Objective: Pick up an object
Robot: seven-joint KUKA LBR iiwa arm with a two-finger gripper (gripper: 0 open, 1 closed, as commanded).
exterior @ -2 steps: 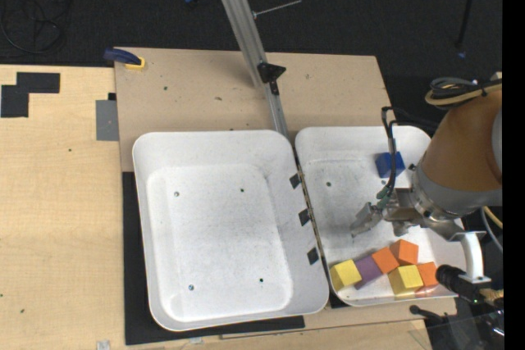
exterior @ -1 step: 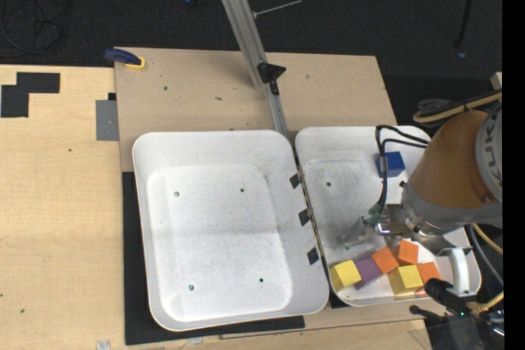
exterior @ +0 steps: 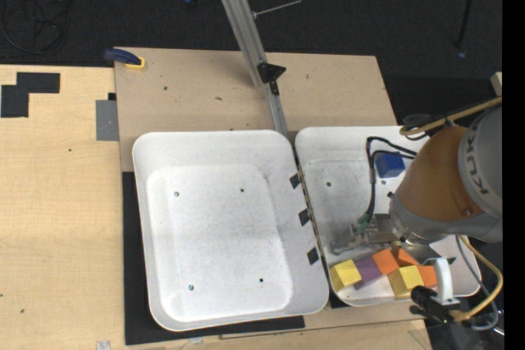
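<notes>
My gripper (exterior: 358, 237) is low inside the right bin (exterior: 328, 152), near its front half, under the arm's orange band (exterior: 439, 176). Just in front of it lies a cluster of blocks against the bin's near wall: a yellow block (exterior: 347, 273), a purple piece (exterior: 371, 273), an orange block (exterior: 386, 262) and a second yellow block (exterior: 405, 279). The gripper sits right above and behind this cluster, and I see no block lifted. A blue object (exterior: 389, 165) lies at the back right of the same bin, partly hidden by the arm.
The left bin (exterior: 164, 152) stands beside the right one, with black clips (exterior: 303, 216) along the shared rim. A slanted aluminium rail (exterior: 243, 20) rises behind the bins. Cables (exterior: 459, 311) hang near the front right corner.
</notes>
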